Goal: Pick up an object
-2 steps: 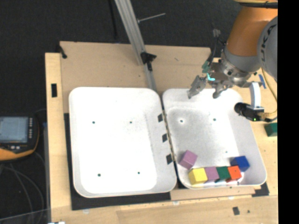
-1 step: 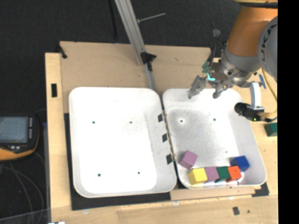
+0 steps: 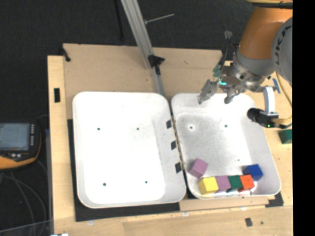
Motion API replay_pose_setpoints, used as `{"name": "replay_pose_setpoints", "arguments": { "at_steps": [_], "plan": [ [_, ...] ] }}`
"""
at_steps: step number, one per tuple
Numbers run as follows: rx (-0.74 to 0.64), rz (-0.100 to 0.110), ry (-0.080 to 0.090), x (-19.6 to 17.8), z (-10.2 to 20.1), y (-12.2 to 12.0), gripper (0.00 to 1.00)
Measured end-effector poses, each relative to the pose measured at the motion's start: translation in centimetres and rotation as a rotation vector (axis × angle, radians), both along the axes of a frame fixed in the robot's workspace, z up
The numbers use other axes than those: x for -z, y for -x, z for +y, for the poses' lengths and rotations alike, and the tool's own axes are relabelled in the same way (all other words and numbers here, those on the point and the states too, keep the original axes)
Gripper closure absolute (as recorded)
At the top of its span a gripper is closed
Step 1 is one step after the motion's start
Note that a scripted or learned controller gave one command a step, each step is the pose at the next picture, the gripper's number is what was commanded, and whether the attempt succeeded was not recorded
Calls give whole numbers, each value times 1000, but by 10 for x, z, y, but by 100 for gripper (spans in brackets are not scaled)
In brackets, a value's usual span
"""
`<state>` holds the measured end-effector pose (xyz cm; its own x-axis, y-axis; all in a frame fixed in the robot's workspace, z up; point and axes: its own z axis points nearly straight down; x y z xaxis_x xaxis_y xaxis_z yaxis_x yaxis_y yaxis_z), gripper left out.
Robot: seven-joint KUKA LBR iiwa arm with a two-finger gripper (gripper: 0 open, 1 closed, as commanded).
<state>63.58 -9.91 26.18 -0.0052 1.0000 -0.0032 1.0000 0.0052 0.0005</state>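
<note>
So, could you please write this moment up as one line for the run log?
gripper: open, nothing held, over right bin's far edge | blocks: clustered at right bin's near edge | pick: not yet done

I see my arm (image 3: 268,31) coming in from the upper right. Its orange band sits above the grey wrist. The gripper (image 3: 217,96) hangs at the end, pointing down and to the left. Its two fingers (image 3: 205,93) are spread apart, and nothing is between them.
</note>
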Motion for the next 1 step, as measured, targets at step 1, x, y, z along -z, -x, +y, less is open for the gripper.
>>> {"name": "replay_pose_setpoints", "arguments": {
  "at_steps": [1],
  "plan": [
    [-1,0,0,0,0,0,0]
  ]
}}
